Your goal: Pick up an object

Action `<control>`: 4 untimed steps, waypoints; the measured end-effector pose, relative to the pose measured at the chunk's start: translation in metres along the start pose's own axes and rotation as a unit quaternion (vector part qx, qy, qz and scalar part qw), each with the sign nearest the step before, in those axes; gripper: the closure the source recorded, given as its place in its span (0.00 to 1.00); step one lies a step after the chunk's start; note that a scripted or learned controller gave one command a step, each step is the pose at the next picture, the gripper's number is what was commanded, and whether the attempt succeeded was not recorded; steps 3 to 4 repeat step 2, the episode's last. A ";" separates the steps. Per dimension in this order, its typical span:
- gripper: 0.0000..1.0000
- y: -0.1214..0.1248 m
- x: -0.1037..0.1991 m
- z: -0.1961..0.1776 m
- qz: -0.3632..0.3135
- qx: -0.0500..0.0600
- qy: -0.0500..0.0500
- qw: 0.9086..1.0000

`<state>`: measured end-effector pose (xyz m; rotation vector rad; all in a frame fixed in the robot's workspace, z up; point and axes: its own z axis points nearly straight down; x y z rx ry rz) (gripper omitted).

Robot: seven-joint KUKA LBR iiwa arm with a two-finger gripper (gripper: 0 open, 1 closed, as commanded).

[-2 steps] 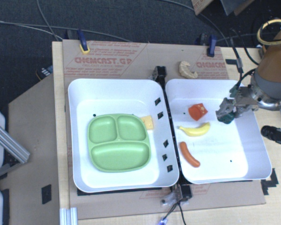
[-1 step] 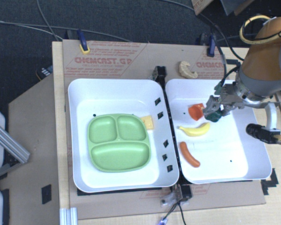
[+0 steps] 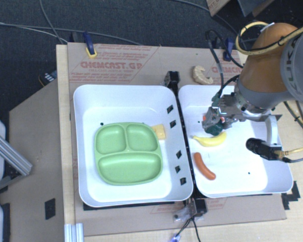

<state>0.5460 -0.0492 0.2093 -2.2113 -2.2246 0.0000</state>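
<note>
Yellow curved banana [image 3: 210, 140] lies under the metal hand [image 3: 213, 125].

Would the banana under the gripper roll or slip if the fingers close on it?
The banana is small, curved and looks like smooth plastic, so it may slip sideways. Its curve probably makes it pivot rather than roll on the right bin. It is likely light and stiff. The gripper hangs just above it.

We log: bins [image 3: 86, 150] white | divided plate [image 3: 128, 153] pale green | banana [image 3: 210, 140] yellow | sausage [image 3: 204, 166] orange-red | small block [image 3: 159, 131] pale yellow | arm [image 3: 268, 59] grey, orange band | bench [image 3: 111, 64] tan, red lettering
</note>
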 end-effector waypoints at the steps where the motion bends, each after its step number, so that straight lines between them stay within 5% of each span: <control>1: 1.00 -0.007 0.054 -0.014 0.000 -0.002 0.000 1.000; 2: 1.00 -0.016 0.110 -0.005 0.000 0.000 0.000 1.000; 4: 1.00 -0.016 0.110 -0.005 0.000 0.000 0.000 1.000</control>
